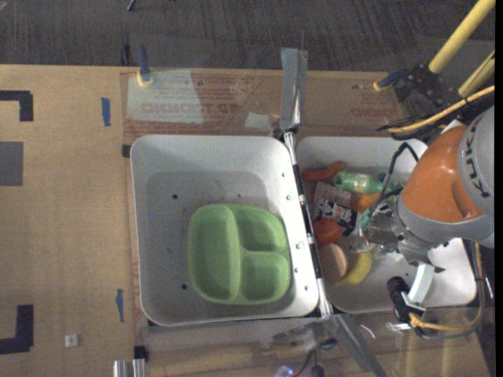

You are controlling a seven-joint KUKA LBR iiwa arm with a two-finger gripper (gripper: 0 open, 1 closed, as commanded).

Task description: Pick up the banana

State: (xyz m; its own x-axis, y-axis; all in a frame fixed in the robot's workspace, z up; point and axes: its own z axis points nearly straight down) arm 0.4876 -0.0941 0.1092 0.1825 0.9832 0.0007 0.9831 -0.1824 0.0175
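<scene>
Right bin (464,289), banana (360,268) half-hidden under arm; gripper (376,238) state unclear.

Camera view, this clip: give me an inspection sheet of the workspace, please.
Surface: bench bearing two white bins; left bin, right bin.
Job's things: banana in the right bin, beside a tan round item.
Clutter: green tray in the left bin; carrot, green bottle, red item in the right bin.
Hand: hand low over the clutter by the banana.
Cables: black cable at the arm.
Surroundings: carpet.
</scene>
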